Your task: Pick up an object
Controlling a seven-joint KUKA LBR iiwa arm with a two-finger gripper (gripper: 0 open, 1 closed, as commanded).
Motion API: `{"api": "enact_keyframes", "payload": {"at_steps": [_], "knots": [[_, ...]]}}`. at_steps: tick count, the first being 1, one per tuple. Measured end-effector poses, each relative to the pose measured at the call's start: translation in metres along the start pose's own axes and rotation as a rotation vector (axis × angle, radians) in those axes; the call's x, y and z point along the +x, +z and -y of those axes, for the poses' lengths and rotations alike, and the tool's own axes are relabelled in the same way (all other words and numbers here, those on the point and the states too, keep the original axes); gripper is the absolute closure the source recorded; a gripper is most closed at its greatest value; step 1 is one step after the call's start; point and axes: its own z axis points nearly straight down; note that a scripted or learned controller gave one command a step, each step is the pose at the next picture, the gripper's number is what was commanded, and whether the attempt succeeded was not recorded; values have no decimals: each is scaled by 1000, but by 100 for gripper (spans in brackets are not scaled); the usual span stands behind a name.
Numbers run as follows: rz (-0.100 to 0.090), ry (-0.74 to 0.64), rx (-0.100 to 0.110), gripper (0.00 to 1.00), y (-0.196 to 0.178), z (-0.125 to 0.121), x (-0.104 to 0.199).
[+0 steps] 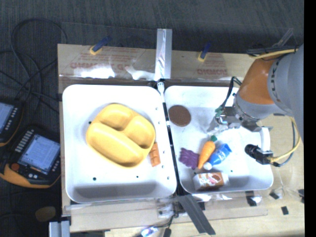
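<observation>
The landmark here is the carrot (207,152), which lies in the right bin (256,181) with its green top pointing up-view.

Nearest the viewer, just below the carrot, a small bottle with a reddish-brown label (210,180) lies on its side against the bin's lower wall. Immediately to the carrot's left, touching or nearly touching it, sits a purple object (188,157) of irregular shape. Immediately to the carrot's right, a blue and white bottle (219,154) lies tilted alongside it, its white cap end toward the lower left.

Farther left of the carrot, across the divider between the bins, a small orange block (154,154) lies in the left bin (79,181), tucked against the lower right edge of a large yellow lumpy object (120,133) that takes up the middle of that bin.

Above the carrot's leafy tip and slightly to its right, the pincer (220,122) hangs low over the right bin, carried by the grey arm with its orange band (256,83); whether its fingers are spread or pressed together cannot be told from this angle, and nothing is seen between them.

Up and to the left of the carrot, apart from it, a round brown disc (179,115) rests near the right bin's upper left corner.

Farthest from the carrot, beyond both bins, a strip of clear plastic sheet (123,65) lies on the desk (66,53).
</observation>
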Motion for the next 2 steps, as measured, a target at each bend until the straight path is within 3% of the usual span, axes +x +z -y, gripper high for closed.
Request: {"api": "enact_keyframes", "payload": {"at_steps": [1,2], "knots": [[0,-150,-2,100,-79,8,7],[0,-150,-2,0,-79,8,7]]}}
